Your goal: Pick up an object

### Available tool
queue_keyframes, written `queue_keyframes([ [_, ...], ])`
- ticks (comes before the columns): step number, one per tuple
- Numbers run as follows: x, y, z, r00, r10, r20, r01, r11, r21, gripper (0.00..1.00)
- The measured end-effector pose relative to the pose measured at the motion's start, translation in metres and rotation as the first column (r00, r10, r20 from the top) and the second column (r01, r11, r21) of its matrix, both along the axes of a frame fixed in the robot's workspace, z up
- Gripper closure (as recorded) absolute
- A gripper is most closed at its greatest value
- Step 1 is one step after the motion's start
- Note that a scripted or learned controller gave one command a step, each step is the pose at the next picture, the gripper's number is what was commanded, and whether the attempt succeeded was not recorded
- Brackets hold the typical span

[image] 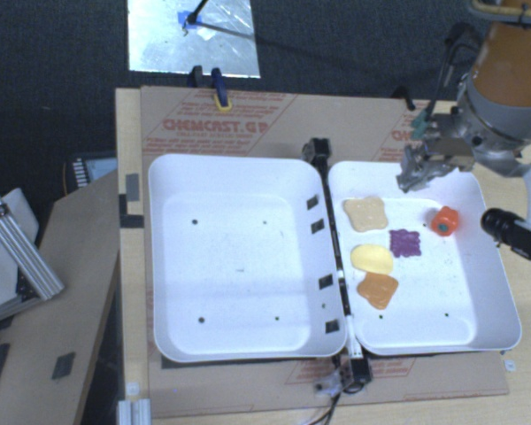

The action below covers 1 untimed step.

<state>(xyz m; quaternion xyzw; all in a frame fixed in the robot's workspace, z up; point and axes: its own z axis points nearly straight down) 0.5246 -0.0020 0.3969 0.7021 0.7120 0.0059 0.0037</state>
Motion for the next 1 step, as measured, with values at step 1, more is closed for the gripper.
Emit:
queue_keyframes([
  [1,-0.0394,0.0395,-0.0328,1.000,-0.006,-0.015,0.006,1.000,-0.002,1.00],
])
